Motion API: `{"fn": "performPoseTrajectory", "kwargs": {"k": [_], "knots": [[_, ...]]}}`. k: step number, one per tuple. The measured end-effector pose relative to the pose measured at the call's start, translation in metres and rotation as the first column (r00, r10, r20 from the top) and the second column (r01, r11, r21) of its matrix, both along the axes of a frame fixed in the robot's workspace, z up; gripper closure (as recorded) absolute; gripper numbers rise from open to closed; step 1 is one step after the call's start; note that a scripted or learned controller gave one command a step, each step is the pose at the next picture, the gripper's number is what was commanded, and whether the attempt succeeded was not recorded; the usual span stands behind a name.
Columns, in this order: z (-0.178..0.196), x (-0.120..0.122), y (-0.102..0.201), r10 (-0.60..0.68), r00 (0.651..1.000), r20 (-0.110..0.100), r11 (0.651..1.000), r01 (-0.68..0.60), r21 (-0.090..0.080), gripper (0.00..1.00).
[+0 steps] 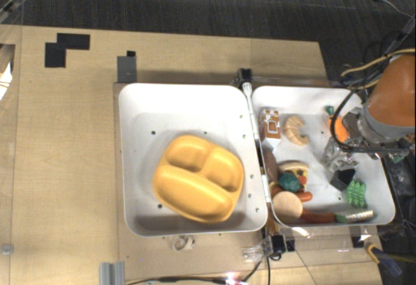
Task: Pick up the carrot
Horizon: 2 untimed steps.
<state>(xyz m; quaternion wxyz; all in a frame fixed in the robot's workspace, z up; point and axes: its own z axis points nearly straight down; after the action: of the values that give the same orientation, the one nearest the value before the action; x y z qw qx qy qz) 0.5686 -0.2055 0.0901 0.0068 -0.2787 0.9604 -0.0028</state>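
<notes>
A green studded toy (355, 194) lies just on the near side of the end effector (339, 160), which hangs low over the right bin (312, 96). Whether the end effector is open or closed cannot be told. Just beyond it lies the carrot (335, 126), partly hidden by the arm.

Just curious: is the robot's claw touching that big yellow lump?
Apart. The camera view shows the gripper over the right bin, the yellow lump across in the left bin.

Fixed overhead camera, slanted down, both bins (130, 147) framed
</notes>
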Motion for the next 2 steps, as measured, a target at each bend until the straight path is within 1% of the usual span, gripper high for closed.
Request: {"fn": "performPoseTrajectory", "kwargs": {"k": [1,2], "knots": [[-0.001,0.0,0.001,0.002,1.0,0.0,1.0,-0.002,0.0,0.0],[0.0,-0.024,0.001,0.017,1.0,0.003,1.0,-0.017,0.0,0.0]]}}
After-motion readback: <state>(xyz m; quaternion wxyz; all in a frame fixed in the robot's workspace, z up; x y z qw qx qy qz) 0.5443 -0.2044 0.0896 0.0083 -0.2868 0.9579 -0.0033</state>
